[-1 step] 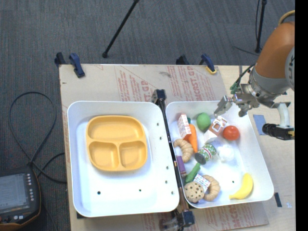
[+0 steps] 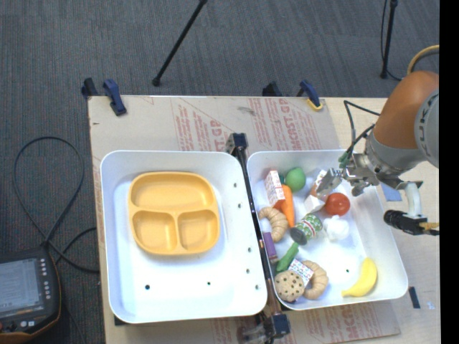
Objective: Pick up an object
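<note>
- White plastic makes up both shallow bins: we see the left bin (image 2: 115, 278) carrying a yellow divided tray (image 2: 174, 212), and the right bin (image 2: 384, 253) crowded with toy food.
- We find the gripper (image 2: 331, 181) low over the upper middle of the right bin, the grey arm (image 2: 401, 131) reaching in from the right.
- Its fingers (image 2: 323, 185) are dark and small against the clutter; we cannot tell whether they are spread or pressed together, and we see nothing clearly between them.
- Just below and right of the gripper lies a red tomato (image 2: 337, 203), touching a white piece (image 2: 337, 228) beneath it.
- To the gripper's left we see a green round fruit (image 2: 295, 178), a carrot (image 2: 288, 205) and a small red-and-white carton (image 2: 274, 186).
- Near the bin's middle sit a croissant-like pastry (image 2: 274, 222), a green-labelled can (image 2: 307, 228) and a green pod (image 2: 287, 256).
- Along the near edge we note a cookie (image 2: 288, 285), a second pastry (image 2: 314, 278) and a banana (image 2: 362, 278) toward the right corner.
</note>
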`<state>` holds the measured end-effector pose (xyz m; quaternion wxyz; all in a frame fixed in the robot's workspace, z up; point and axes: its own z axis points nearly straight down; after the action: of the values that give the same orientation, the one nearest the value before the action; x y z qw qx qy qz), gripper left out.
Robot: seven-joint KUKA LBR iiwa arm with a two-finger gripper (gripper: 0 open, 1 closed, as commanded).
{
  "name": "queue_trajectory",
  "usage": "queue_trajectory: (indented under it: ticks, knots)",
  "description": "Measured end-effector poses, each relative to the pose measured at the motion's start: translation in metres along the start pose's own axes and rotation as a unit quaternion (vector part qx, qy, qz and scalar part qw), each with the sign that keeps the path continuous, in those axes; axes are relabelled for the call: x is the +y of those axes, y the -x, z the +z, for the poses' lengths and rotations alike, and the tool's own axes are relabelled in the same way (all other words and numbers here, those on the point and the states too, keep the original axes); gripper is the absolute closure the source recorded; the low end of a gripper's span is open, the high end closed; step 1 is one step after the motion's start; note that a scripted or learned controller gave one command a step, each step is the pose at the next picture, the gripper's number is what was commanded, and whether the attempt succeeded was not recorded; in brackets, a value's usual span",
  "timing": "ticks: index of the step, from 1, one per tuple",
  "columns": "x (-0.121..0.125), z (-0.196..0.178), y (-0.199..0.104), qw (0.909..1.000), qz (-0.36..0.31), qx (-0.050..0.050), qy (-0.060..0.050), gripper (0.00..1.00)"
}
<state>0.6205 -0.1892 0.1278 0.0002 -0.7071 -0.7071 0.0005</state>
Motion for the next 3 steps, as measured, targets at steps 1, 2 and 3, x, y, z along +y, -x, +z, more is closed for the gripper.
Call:
queue_trajectory:
  ticks: [1, 2, 3]
  knots:
    - [-0.012, 0.021, -0.007, 0.9999, -0.001, 0.0, 0.01, 0.0]
    - [-0.026, 0.026, -0.017, 0.9998, 0.002, -0.004, 0.018, 0.0]
    - [-0.023, 0.025, -0.016, 1.0, 0.0, 0.002, 0.007, 1.0]
